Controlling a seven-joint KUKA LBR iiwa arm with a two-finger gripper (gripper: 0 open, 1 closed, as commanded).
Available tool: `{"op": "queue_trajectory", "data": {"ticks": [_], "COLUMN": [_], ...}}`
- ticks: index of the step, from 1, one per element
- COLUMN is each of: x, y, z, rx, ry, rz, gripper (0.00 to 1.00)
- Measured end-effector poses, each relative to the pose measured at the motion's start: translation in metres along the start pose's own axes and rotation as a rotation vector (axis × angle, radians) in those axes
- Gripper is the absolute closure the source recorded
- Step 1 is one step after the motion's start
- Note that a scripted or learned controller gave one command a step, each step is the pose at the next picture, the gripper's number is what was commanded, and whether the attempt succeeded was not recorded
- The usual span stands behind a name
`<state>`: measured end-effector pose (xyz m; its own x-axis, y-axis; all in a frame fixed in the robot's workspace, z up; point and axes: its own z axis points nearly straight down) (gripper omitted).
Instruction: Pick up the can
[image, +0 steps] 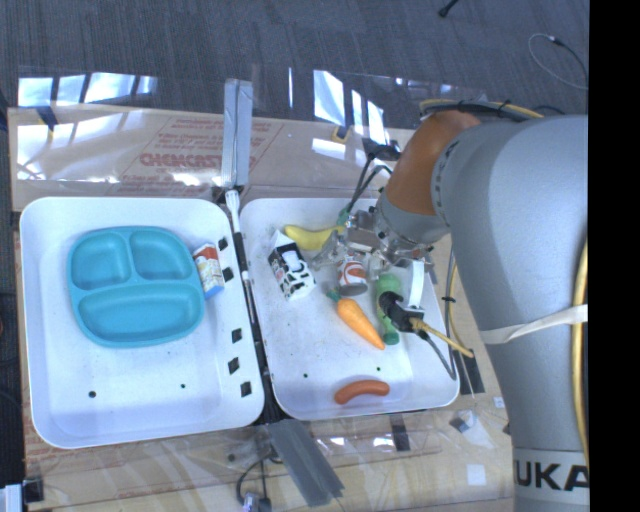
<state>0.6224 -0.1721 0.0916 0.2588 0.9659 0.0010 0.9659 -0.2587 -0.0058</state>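
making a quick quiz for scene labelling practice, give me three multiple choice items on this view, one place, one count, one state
1. Where does the carrot lie?
A. left bin
B. right bin
C. on the plate

2. How many sections does the blue plate have?
A. two
B. three
C. five

3. How does the plate sit?
A. face up
B. upside down
C. on its edge

Answers:
1. B, the carrot lies on the floor of the right bin.
2. B, the plate has two small sections above one long one.
3. A, its open sections face the camera.
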Motion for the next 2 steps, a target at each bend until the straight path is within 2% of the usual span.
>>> {"op": "queue_trajectory", "data": {"ticks": [1, 2], "x": [0.001, 0.049], "y": [0.000, 0.003], "z": [-0.010, -0.098], "rx": [0.002, -0.003], "ry": [0.001, -0.001], "rz": [-0.005, 0.101], "gripper": [1.00, 1.00]}}
